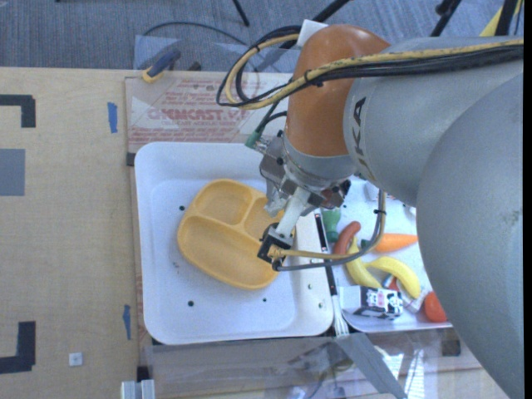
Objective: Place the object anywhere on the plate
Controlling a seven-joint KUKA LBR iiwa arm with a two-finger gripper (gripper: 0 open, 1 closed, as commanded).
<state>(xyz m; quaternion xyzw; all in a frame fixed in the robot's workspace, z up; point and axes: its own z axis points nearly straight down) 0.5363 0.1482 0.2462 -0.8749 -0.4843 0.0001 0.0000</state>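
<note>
One yellow plate [218, 233], its right edge beneath jaws

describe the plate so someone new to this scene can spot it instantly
Start at the left white bin, the one nearer the bare wooden benchtop. The plate lies flat on its floor, toward its right side, with the gripper at its right rim. It is yellow, rounded, and split by ridges into three compartments; the toy food lies in the other bin.
</note>
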